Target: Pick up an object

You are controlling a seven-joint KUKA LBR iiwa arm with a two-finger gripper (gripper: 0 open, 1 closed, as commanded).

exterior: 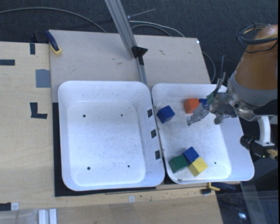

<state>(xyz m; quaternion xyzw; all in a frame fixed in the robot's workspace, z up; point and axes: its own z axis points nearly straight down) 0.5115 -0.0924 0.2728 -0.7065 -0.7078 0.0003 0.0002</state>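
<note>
Nearest you in the right bin (233, 171) sit green (178, 163), blue (191, 154) and yellow (198, 166) blocks, touching; farther back, your gripper (199, 114), fingers parted and empty, hangs beside the orange block (191, 105), likely light, rigid, graspable across flat sides, its right edge hidden.

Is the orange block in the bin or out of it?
In. The orange block sits on the floor of the right bin, inside its rim, next to the claw.
</note>
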